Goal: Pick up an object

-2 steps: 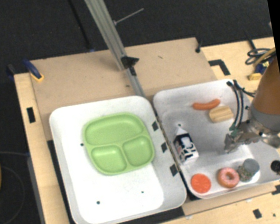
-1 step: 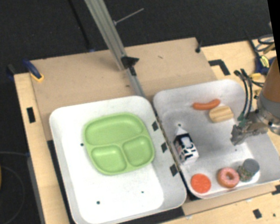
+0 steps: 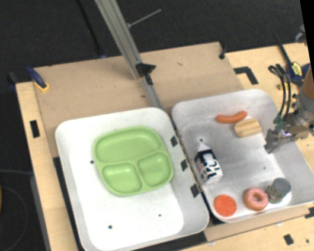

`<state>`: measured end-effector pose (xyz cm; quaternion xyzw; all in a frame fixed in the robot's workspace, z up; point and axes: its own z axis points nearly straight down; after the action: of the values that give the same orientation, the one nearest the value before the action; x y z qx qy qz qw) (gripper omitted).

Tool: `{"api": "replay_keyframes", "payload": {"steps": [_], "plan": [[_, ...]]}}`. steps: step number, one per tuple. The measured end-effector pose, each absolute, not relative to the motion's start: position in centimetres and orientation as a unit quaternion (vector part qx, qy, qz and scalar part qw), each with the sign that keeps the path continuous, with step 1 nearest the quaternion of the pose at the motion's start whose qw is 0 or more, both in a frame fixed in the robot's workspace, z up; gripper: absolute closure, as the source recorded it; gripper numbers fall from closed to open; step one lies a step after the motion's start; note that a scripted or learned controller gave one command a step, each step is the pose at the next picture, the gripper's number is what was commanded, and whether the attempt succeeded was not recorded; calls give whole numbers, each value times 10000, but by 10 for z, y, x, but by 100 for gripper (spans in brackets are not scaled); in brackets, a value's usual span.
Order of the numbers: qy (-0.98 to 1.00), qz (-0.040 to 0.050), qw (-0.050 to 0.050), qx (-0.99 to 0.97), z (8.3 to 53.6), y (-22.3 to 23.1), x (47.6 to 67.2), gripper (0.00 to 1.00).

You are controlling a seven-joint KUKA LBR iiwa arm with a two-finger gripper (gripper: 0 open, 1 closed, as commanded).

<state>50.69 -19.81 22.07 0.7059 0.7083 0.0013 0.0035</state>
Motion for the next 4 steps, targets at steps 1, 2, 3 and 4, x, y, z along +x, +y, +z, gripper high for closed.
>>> {"api": "replay_keyframes", "payload": {"steps": [1, 2, 3, 4], "plan": [[7084, 13, 38, 7058, 265, -200, 509, 100], [7100, 14, 17, 7042, 266, -141, 524, 100], [7093, 7, 11, 7049, 258, -101, 544, 100], [7101, 13, 5, 7041, 264, -45, 561, 100]]}}
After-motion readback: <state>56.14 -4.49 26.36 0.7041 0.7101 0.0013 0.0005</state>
